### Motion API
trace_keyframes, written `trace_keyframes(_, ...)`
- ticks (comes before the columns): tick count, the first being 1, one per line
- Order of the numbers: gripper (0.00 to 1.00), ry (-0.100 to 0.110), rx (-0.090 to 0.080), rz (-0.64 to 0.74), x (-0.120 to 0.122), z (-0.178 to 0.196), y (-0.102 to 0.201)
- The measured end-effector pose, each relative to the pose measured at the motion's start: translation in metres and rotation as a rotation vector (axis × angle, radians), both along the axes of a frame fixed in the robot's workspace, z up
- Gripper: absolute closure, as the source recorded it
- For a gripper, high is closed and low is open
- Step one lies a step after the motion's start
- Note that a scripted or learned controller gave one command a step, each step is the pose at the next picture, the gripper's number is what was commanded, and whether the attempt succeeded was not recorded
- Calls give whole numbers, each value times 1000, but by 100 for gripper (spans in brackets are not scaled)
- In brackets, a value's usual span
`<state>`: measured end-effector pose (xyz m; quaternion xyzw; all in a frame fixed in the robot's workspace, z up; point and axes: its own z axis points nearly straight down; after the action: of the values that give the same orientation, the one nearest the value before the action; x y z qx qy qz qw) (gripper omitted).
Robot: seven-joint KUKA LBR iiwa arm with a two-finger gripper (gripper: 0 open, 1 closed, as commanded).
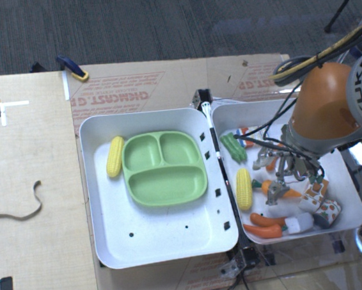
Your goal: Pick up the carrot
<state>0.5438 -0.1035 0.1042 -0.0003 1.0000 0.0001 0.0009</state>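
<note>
Two orange carrots lie at the front of the right bin (346, 175), one (263, 219) just behind the other (262, 232). My gripper (279, 181) hangs low over the middle of this bin, slightly behind and to the right of them. A small orange piece (291, 194) shows right under the gripper; I cannot tell what it is or whether it is touched. The orange wrist band (321, 104) and cables cover the bin's back right part.
The right bin also holds a corn cob (243, 188), a green pod (234, 147), a white object (299, 224) and a small patterned carton (323, 205). The left bin (171, 238) carries a green divided plate (164, 167) and a second corn cob (114, 156).
</note>
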Motion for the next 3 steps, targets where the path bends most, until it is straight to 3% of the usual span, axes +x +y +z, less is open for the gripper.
trace_keyframes(1,0,-1,-1,-123,-9,-12,-4)
trace_keyframes(2,100,-5,-2,-119,-7,-2,-3)
trace_keyframes(3,100,0,-1,9,-66,-12,-14)
